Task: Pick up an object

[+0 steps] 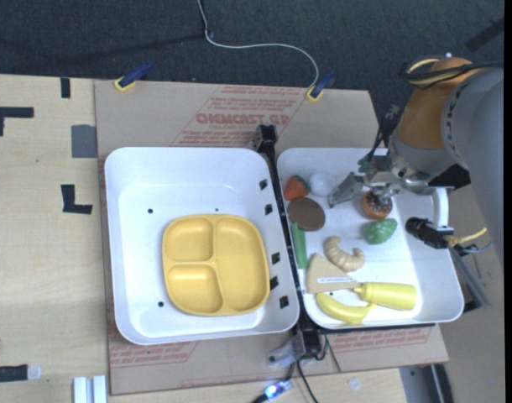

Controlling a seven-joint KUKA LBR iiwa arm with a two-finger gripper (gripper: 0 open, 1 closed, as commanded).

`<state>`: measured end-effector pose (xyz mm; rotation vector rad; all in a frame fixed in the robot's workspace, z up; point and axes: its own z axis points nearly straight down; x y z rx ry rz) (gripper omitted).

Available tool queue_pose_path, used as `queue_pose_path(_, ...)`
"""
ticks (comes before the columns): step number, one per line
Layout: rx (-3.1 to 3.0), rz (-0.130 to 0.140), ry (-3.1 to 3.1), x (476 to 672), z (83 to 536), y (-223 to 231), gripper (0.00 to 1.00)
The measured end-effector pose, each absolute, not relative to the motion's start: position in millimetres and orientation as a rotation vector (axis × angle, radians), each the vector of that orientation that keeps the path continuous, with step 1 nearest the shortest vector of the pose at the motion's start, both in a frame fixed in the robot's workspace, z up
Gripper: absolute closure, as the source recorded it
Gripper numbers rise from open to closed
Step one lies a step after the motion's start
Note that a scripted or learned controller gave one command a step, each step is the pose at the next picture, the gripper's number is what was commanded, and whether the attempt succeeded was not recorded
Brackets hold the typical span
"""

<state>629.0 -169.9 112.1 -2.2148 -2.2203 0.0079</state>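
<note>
Your arm (445,116) reaches in from the right over the right bin (436,296). The gripper (375,193) hangs low at the bin's far side. One finger (344,191) juts left and the other sits by a small brown-orange object (377,203). Whether the pincer is wide, narrow or closed on that object, you cannot tell from this slant.

Candidates all lie in the right bin. A green lump (378,230) is just near of the brown-orange one. A croissant-like piece (343,253) is in the middle, and a banana (343,309) and a yellow bottle (384,293) are along the near edge. A brown disc (306,215) and an orange-red piece (296,187) lie by the left wall, and a white ball (321,183) is close to them. The left bin (130,191) carries a yellow divided plate (214,264).

Judged step: descent onto the brown-orange object, grasp not confirmed.

Next move calls for the fingers to straddle that object squarely and close. Then lift straight up, clear of the green lump. Watch for the object slipping or rolling toward the green lump as the fingers close.
</note>
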Motion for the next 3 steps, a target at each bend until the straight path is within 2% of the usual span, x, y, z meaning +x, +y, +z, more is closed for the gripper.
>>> queue_pose_path(1, -2.218, 0.001, -2.227, 630.2, 85.1, -168.1, 0.00)
queue_pose_path(2, -2.229, -0.002, -2.239, 633.1, 101.0, -171.6, 1.00)
queue_pose_path(3, -2.223, -0.003, -2.225, 643.6, 154.7, -175.9, 1.00)
